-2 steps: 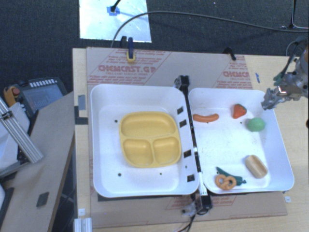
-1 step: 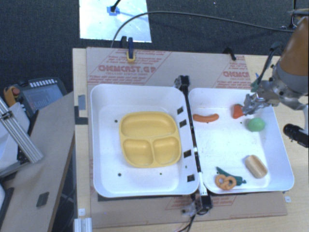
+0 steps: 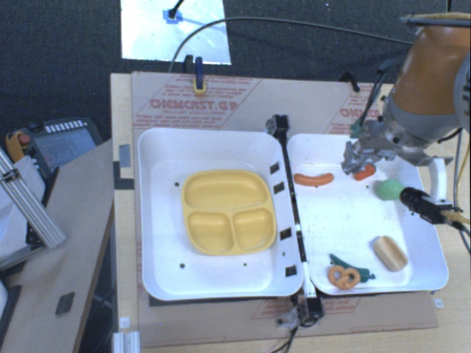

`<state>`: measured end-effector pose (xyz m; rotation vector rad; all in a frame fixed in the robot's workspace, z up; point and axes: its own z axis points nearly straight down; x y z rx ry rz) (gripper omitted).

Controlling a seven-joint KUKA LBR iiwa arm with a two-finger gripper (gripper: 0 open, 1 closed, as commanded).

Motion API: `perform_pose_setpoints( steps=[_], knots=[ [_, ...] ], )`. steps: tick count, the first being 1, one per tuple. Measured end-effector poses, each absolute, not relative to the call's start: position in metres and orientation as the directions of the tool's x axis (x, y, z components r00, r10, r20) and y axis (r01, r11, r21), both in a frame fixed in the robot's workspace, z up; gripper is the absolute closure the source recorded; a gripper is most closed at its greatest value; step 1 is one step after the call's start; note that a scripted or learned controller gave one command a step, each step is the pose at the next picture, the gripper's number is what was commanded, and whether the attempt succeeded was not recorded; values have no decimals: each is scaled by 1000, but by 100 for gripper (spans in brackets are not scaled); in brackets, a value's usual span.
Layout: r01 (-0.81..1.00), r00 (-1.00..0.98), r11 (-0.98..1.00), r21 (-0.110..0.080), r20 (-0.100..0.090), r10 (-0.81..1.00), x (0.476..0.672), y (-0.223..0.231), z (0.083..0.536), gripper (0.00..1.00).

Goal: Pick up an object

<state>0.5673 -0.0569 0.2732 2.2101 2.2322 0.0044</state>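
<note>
- red piece (image 3: pixel 365 172) — small, in the right bin (image 3: pixel 346 226) near its far edge, partly hidden under the gripper
- gripper (image 3: pixel 359 159) — directly over the red piece, at or just above it. Can't tell from this angle whether it's spread or closed, or whether it has the piece
- sausage (image 3: pixel 314 179) — lies flat just left of the gripper, apart from the red piece
- green ball (image 3: pixel 389 190) — just right of the red piece, a bit nearer the camera
- bread roll (image 3: pixel 390 252) — near-right part of the same bin, well apart from the gripper
- pretzel (image 3: pixel 344 276) — at the bin's near edge, touching a dark green piece (image 3: pixel 366 273)
- left bin (image 3: pixel 158 168) — holds a yellow plate (image 3: pixel 227 212) with three compartments, roughly centred
</note>
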Motion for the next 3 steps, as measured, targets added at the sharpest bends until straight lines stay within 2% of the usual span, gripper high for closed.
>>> perform_pose_setpoints(
  steps=[1,2,3],
  knots=[
    [1000,-9,9,1,2,1000,560,-11,257,100],
    [1000,-8,8,2,1,1000,565,32,250,100],
    [1000,-9,9,1,2,1000,553,86,237,100]
  ],
)
